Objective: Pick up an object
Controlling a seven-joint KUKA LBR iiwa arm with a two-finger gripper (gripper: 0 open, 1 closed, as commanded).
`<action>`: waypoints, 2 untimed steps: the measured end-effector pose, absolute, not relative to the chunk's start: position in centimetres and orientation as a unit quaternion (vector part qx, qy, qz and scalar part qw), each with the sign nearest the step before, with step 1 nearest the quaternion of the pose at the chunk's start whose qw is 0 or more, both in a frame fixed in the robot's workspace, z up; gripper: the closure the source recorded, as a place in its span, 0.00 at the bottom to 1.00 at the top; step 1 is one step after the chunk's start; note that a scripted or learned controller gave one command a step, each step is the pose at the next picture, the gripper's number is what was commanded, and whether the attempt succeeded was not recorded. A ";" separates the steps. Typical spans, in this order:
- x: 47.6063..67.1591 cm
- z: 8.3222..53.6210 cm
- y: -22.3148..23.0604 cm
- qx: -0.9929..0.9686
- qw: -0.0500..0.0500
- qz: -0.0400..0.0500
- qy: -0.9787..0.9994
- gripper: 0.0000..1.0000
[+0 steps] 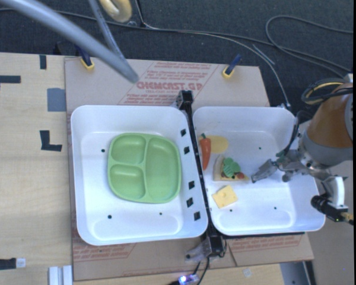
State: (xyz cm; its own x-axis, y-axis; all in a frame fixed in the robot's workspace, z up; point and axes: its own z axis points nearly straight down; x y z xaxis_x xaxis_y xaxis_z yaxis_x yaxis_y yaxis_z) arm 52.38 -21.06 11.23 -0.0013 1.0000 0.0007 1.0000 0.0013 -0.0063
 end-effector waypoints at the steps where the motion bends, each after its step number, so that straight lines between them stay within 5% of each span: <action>1: 52.5 12.5 -21.0 -0.706 0.001 0.000 -0.708 1.00; 2: 52.0 18.6 -20.9 -0.707 -0.002 -0.001 -0.708 1.00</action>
State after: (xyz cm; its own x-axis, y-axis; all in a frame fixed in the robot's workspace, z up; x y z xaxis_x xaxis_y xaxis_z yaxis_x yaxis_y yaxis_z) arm 51.98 -20.91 18.56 -0.0012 1.0000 -0.0013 1.0000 0.0012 0.0044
